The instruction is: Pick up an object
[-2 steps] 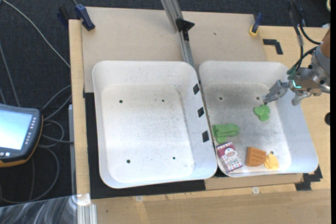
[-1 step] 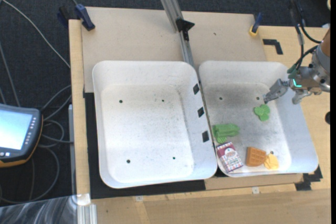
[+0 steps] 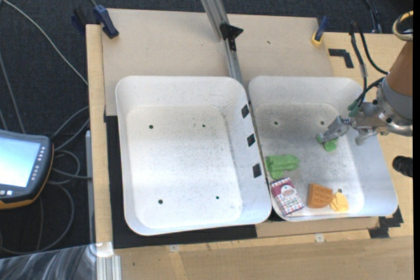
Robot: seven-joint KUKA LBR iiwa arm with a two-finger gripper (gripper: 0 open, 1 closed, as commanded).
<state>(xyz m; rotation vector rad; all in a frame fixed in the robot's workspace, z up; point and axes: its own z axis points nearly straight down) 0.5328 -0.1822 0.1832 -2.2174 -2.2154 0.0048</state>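
My gripper hangs over the right bin, near its right side, and its two grey fingers stand apart, open. A small green object lies on the bin floor just under the left fingertip, not between the fingers. Toward the bin's front lie a light green crinkled piece, a small red and white box, an orange wedge and a yellow piece.
The left bin sits beside the right one, with a raised divider edge between them. A metal pole slants over the back of the bench. Cables run along the right side.
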